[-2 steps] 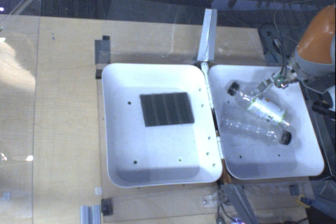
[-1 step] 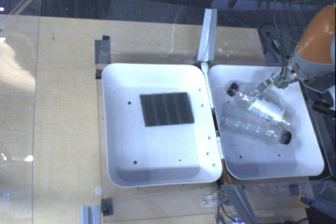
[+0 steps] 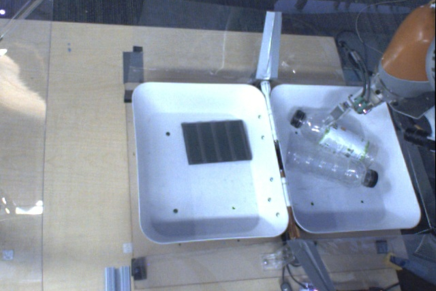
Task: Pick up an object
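Two clear plastic bottles lie in the right bin [image 3: 402,211]. One bottle [image 3: 320,135] has its black cap at the upper left and a green label near its other end. The second bottle [image 3: 323,167] lies just in front of it, with its black cap at the right. My gripper [image 3: 332,119] reaches in from the upper right and its tip is low over the labelled bottle, near that bottle's neck. I see nothing lifted off the bin floor. A dark grey ribbed pad [image 3: 216,142] lies flat in the left bin [image 3: 157,201].
The two white bins sit side by side on a pale wooden bench, parted by a narrow ridge [image 3: 276,146]. A metal bracket [image 3: 269,44] stands behind the join. The arm's orange band [image 3: 409,48] hangs over the right bin's back right corner. Cables run at the far right.
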`<state>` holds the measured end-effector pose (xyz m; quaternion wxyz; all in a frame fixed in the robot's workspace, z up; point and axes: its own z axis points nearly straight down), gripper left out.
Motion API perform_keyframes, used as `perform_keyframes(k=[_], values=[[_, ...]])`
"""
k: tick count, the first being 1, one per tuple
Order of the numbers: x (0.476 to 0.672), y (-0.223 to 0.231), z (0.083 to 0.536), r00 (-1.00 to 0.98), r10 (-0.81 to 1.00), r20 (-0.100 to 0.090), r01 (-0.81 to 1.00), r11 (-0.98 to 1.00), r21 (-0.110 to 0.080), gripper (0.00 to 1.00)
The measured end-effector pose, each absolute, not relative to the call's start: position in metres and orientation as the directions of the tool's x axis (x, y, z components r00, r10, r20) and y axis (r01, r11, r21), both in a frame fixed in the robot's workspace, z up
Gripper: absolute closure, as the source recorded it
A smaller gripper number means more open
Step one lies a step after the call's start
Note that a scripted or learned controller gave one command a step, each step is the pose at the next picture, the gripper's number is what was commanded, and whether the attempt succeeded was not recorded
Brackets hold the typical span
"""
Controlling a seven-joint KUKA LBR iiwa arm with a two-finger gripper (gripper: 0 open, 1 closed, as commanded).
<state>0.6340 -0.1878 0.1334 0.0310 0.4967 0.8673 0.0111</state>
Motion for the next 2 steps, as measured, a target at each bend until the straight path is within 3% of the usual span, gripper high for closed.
perform_keyframes(k=[2], values=[[0.6330, -0.1902, 0.1326, -0.545, 0.837, -0.047, 0.836, 0.547, 0.044, 0.00]])
